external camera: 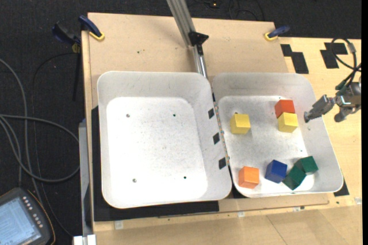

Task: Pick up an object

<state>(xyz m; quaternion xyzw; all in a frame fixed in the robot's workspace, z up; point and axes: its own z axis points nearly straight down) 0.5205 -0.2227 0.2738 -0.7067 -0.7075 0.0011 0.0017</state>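
Two bins (155,80) sit side by side on the counter (144,42). Six blocks (240,123) lie in the right bin (259,85).

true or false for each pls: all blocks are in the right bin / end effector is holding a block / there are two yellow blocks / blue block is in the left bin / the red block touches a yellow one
1. All blocks lie in the right bin. True.
2. The end effector holds a block. False: it hangs at the bin's right rim with nothing between its fingers.
3. There are two yellow blocks. True: one near the bin's left side, one at the upper right.
4. The blue block is in the left bin. False: it sits in the right bin, between the orange block and the green blocks.
5. The red block touches a yellow one. True.
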